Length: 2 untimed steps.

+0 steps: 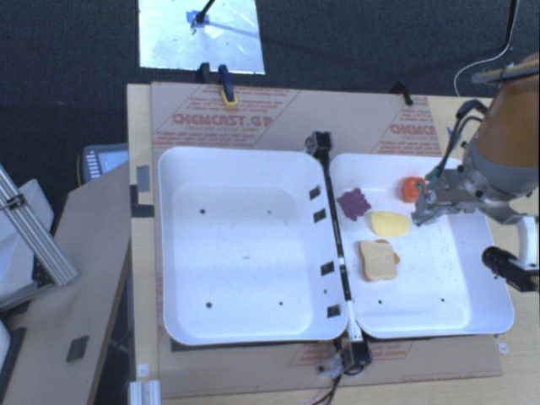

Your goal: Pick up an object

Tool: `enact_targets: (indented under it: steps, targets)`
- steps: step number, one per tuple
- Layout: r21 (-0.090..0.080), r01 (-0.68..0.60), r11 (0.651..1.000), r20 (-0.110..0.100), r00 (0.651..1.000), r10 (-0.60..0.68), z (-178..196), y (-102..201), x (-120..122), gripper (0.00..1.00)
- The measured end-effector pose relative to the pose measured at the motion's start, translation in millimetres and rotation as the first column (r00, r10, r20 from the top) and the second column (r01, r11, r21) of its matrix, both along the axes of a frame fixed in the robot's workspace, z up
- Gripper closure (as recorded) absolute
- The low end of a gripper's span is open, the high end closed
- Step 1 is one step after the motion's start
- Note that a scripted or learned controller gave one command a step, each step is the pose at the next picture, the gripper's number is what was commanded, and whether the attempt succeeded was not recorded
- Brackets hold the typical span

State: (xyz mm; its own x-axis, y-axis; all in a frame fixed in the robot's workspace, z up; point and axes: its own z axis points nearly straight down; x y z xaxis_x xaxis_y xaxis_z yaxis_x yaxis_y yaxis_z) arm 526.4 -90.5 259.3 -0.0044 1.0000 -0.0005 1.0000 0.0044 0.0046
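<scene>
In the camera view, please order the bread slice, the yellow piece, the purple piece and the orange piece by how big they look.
1. bread slice
2. yellow piece
3. purple piece, looks close to the yellow one
4. orange piece, partly hidden by the gripper, so unsure

Two bins, left (245, 251) and right (447, 302), are formed in smooth white plastic with a faint sheen, and are set on printed brown cardboard (253, 116) of matt finish. A reflective metallic sheet (201, 24) is laid on dark, rough carpet (67, 57).
</scene>
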Motion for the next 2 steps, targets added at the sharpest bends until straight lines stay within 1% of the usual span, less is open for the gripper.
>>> enact_targets:
  steps: [1,2]
  targets:
    - [0.003,-0.010,1.000,0.006,1.000,0.010,72.8,91.3,-3.1,1.00]
    - [0.003,-0.006,1.000,0.004,1.000,0.006,126.1,144.8,8.5,1.00]
